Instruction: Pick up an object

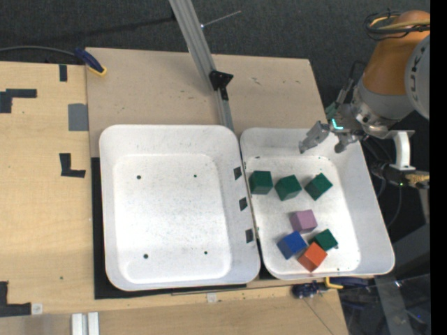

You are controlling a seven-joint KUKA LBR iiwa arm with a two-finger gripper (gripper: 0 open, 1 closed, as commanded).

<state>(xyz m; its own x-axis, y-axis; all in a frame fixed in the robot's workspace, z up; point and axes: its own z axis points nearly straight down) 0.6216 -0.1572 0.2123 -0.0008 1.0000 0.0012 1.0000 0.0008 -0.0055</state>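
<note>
The two-finger gripper (327, 139) hangs with fingers spread over the far edge of the right shallow white bin (370, 208), pinching nothing. Well apart below lie three green cubes (288, 186), a purple cube (303, 220), blue cube (291, 244), another green cube (326, 240) and orange cube (313, 256). No lettering is legible.

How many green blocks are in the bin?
4. Three green blocks sit in a row across the right bin. A fourth lies lower, beside the orange block.
</note>
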